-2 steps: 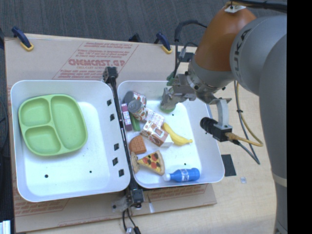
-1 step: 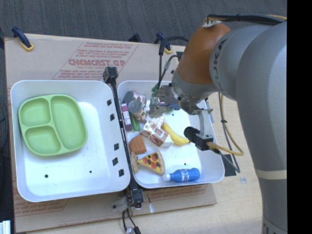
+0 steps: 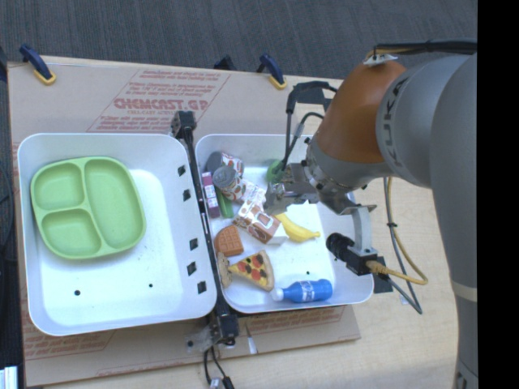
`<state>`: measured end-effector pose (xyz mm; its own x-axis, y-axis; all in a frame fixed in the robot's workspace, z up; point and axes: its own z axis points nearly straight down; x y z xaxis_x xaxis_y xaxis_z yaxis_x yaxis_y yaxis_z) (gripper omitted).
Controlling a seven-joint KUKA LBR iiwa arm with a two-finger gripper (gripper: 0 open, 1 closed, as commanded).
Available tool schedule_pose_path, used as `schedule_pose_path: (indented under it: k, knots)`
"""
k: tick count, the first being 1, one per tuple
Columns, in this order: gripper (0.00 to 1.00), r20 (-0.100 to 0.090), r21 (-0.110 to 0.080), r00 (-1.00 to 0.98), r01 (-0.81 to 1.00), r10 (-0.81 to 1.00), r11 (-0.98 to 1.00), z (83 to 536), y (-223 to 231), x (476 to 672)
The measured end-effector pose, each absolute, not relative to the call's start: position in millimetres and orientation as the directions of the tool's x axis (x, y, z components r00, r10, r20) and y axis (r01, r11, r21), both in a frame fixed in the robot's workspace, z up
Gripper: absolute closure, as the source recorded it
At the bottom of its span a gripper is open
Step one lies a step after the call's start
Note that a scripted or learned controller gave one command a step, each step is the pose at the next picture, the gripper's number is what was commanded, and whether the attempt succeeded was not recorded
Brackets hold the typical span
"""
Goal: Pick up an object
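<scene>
Claw [image 3: 280,191] hovers in the right bin [image 3: 357,286] just above the banana [image 3: 297,229]. Can't tell how wide it is; I'd drop straight down and avoid the neighbouring carton [image 3: 258,221].

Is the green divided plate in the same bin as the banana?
No. The green plate lies in the left bin; the banana lies in the right bin.
</scene>
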<state>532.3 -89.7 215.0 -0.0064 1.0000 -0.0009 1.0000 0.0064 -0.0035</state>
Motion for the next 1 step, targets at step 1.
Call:
schedule_pose_path:
  k: [1]
  knots:
    - [1.00, 0.000, 0.000, -0.005, 1.000, 1.000, 0.005, 271.6, -136.6, 594.7]
